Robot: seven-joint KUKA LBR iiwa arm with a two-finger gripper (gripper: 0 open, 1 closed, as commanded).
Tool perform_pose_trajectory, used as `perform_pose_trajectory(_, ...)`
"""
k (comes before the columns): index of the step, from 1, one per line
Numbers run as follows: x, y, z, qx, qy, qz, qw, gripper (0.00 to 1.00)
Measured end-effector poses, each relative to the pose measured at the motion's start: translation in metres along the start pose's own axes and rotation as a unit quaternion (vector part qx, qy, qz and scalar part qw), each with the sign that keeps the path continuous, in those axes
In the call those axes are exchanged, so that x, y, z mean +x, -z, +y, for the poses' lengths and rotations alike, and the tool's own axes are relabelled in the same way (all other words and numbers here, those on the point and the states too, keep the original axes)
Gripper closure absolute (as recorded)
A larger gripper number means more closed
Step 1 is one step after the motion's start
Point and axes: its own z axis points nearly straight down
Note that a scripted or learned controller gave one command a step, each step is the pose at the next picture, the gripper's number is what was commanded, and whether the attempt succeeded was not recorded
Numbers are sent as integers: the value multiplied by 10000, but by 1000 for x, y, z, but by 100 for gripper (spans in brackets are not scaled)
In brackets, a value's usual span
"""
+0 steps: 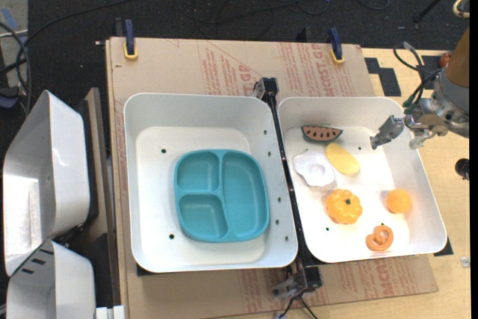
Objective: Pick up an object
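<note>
Over the right bin's (429, 183) upper right part, the tool (399, 132) hangs with fingers spread and nothing between them. Below and left of it lie a watermelon slice (322, 134), a yellow lemon (343, 159), a white piece (314, 169), a small pumpkin (343, 206), an orange (398, 201) and a tomato slice (379, 237). A teal plate (221, 196) sits in the left bin (149, 123).

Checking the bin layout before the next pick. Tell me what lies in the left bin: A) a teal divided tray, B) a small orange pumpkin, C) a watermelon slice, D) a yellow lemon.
A: the teal divided tray lies alone on the floor of the left bin, while the watermelon slice, the pumpkin and the lemon lie in the right bin.
</note>
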Motion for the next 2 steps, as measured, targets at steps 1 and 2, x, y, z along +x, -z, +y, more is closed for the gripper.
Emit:
perform_pose_trajectory(1,1,7,3,-54,18,-13,10000,0)
perform_pose_trajectory(2,0,-37,0,-37,7,-8,10000,0)
